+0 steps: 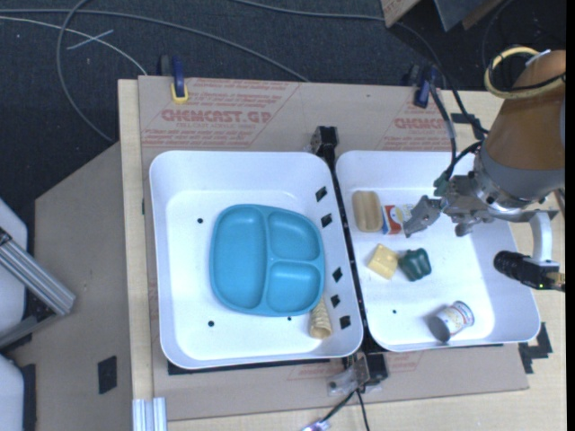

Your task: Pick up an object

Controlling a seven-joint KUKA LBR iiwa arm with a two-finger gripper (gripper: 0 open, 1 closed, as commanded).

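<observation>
We see the gripper point(442, 215) with fingers spread and holding nothing, over the right bin point(503, 323). At its seven o'clock lie one yellow block point(384, 261) and one green pepper point(415, 263). The board point(225, 106) behind reads "CHEMCAST GP" twice.

Two white bins point(171, 241) sit side by side: the left holds one blue divided plate point(266, 259) and one cone point(320, 321), the right one bread piece point(366, 211), one yellow block point(384, 261), one green pepper point(415, 263) and one can point(451, 320).
</observation>
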